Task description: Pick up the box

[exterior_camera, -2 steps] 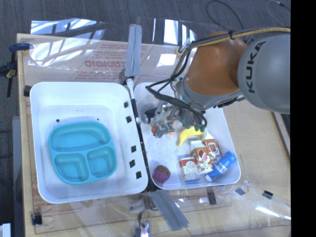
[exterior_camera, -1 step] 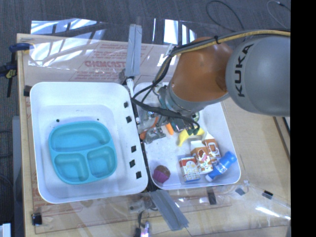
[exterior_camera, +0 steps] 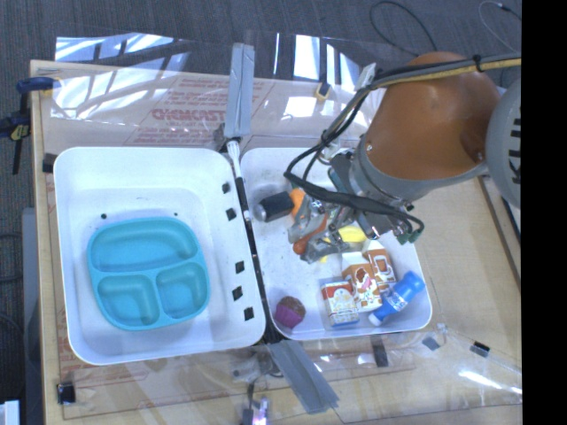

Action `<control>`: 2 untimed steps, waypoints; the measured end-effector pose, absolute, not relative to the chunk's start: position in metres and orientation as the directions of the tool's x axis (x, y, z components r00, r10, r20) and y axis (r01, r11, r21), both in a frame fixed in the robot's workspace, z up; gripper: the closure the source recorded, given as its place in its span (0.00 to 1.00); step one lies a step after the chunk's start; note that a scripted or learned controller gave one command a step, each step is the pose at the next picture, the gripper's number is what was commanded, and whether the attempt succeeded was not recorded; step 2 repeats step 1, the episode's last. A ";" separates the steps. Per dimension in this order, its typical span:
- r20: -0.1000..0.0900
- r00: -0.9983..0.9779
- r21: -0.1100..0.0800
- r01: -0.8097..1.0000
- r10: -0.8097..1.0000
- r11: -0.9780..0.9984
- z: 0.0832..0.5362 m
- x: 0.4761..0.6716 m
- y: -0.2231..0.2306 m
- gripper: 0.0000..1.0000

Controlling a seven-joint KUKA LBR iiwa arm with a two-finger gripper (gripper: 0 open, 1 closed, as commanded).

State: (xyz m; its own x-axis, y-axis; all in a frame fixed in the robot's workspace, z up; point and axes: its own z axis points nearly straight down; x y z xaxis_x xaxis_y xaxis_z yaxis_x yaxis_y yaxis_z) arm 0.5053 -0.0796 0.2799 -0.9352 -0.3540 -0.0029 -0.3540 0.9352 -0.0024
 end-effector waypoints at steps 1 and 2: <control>-0.001 -0.965 -0.001 -0.261 -0.261 0.965 0.217 0.494 -0.009 1.00; -0.001 -0.965 -0.001 -0.261 -0.261 0.965 0.217 0.494 -0.009 1.00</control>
